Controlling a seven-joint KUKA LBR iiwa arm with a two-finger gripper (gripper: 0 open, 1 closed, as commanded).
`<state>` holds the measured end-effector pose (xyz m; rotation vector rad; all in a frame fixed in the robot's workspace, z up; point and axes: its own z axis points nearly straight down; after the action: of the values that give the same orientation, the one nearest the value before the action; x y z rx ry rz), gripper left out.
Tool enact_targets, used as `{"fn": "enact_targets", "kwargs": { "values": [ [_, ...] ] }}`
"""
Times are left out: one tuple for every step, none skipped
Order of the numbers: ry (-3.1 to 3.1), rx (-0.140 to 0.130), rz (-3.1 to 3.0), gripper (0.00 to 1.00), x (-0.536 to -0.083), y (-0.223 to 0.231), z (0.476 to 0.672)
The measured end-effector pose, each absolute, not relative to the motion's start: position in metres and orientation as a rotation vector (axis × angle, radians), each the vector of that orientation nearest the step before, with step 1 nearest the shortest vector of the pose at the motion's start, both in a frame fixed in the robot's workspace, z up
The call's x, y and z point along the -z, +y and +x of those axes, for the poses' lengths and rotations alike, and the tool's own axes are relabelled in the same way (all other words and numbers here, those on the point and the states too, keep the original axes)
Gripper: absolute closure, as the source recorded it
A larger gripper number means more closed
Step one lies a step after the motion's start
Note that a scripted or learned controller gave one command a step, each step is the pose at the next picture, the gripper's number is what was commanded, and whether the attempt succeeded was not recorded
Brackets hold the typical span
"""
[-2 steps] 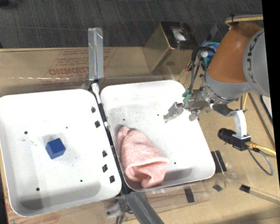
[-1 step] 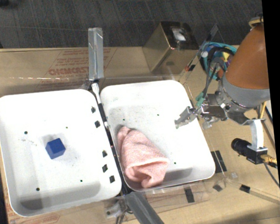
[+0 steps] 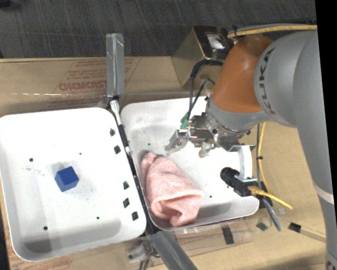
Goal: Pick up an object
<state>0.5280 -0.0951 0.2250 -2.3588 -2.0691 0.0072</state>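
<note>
A crumpled pink cloth [image 3: 169,190] lies against the left wall of the right bin [image 3: 155,115], toward its front. A small blue cube [image 3: 66,178] sits alone in the left bin [image 3: 14,134]. My gripper [image 3: 188,146] hangs over the middle of the right bin, just above and to the right of the cloth's upper end. Its two silver fingers [image 3: 174,141] are spread apart and open, with nothing between them. The grey arm with its orange band [image 3: 243,77] reaches in from the right and hides the right bin's far right part.
A metal divider bar [image 3: 114,65] runs up between the two bins, with black clips along the shared wall. Cardboard [image 3: 39,81] lies behind the bins. A yellow cable [image 3: 273,201] trails off the right bin's front right corner.
</note>
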Motion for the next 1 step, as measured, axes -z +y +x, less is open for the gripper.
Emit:
{"fn": "enact_targets", "kwargs": {
  "values": [
    [-2.078,-0.008,-2.348,0.0,-0.1012,-0.1215,0.5443]
  ]
}}
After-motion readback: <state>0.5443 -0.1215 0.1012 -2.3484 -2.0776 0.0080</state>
